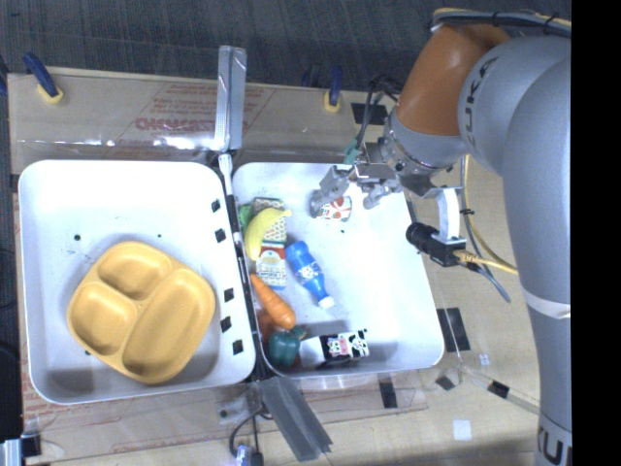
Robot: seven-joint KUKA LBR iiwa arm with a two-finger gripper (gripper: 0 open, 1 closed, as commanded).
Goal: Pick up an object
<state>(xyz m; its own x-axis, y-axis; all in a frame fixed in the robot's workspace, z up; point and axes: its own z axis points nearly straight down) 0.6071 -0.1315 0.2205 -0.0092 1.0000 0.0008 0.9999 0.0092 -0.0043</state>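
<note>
In the right bin [412, 309], toward its 12 o'clock edge, the gripper [350, 190] hung with its fingers spread apart, holding nothing. A small white and red object [339, 210] lay directly under it, apparently the intended pick. The arm [505, 115] reached in from 3 o'clock, presumably to keep clear of the bin walls. At 9 o'clock of the object, along the bin's left wall, lay a banana [262, 228], a carton [273, 265], a blue bottle [307, 273], a carrot [275, 303] and a green pepper [284, 348]; a black and white box [343, 346] lay at 6 o'clock. None crowded the object. The left bin [58, 202] held a yellow divided tray [142, 309].
</note>
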